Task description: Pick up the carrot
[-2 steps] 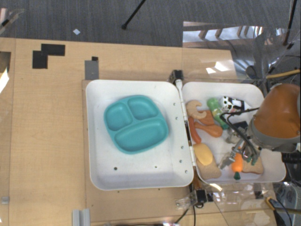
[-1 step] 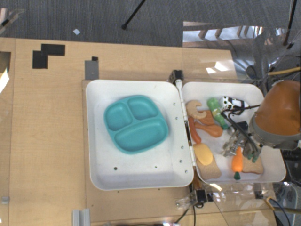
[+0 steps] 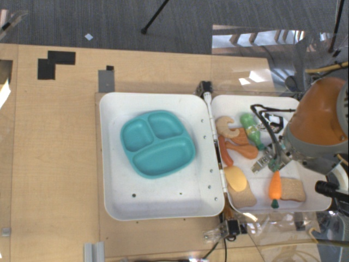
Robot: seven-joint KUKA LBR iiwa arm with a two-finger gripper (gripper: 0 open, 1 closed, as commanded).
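The carrot (image 3: 275, 186) is orange with a green tip and lies roughly upright in the picture, in the lower right part of the right bin (image 3: 235, 103). Its green end points toward the bin's near edge. My gripper (image 3: 268, 164) hangs just above the carrot's upper end, at or very near it. The grey and orange arm (image 3: 319, 127) behind it covers the bin's right side. I cannot see whether the carrot is gripped.
A tan bread slice (image 3: 293, 190) touches the carrot's right side. A yellow piece (image 3: 235, 178), a red sausage (image 3: 226, 155), an orange strip (image 3: 244, 149), a beige piece (image 3: 225, 126) and a green item (image 3: 251, 129) crowd the bin's left half. The left bin (image 3: 112, 195) holds a teal divided plate (image 3: 158, 143).
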